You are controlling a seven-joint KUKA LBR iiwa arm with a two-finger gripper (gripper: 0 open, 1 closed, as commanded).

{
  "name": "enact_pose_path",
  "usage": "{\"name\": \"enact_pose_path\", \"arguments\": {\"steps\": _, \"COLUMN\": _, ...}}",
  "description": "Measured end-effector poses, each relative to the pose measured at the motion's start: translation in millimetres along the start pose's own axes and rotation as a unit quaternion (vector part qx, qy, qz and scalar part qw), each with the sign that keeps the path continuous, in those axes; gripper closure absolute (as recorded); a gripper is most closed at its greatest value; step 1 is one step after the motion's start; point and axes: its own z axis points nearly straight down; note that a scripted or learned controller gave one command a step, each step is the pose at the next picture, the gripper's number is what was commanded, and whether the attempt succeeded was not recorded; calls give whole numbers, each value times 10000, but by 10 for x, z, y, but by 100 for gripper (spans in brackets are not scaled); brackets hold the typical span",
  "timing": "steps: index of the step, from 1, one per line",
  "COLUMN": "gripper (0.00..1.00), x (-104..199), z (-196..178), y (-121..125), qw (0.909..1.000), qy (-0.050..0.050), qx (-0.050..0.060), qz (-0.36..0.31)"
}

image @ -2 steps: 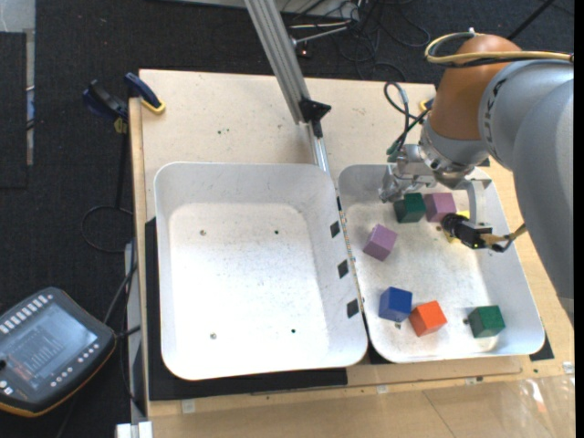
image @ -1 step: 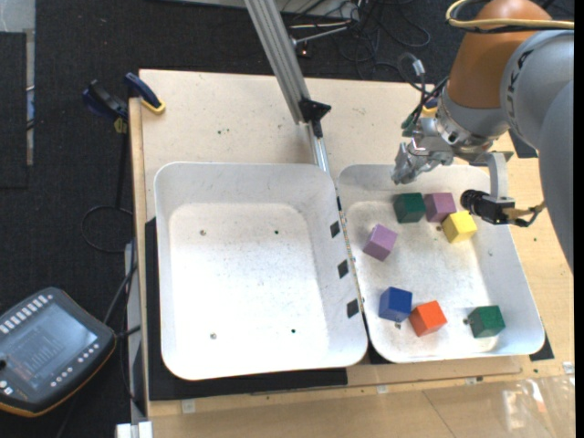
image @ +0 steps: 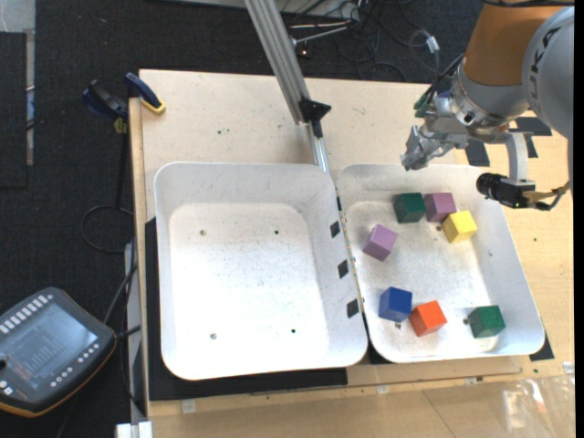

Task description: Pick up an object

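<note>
I count seven cubes, all in the right bin point(image: 511, 272): two purple ones point(image: 381, 242) point(image: 440, 205), two green ones point(image: 409, 207) point(image: 486, 321), one yellow cube point(image: 459, 225), one blue cube point(image: 395, 303), one orange cube point(image: 427, 318). Blue and orange sit touching near the front wall; one green, one purple and the yellow cluster toward the back. My pincer point(image: 417, 156) hangs above the bin's back rim, holding nothing; I cannot tell whether it is spread. Left bin point(image: 173, 245) alongside, both on the tabletop point(image: 228, 117).
</note>
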Motion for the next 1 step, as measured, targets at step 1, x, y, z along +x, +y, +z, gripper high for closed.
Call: {"name": "enact_pose_path", "arguments": {"steps": 1, "gripper": 100, "x": 0, "z": -413, "y": 17, "qw": 10000, "qy": 0, "qx": 7, "qz": 3}}
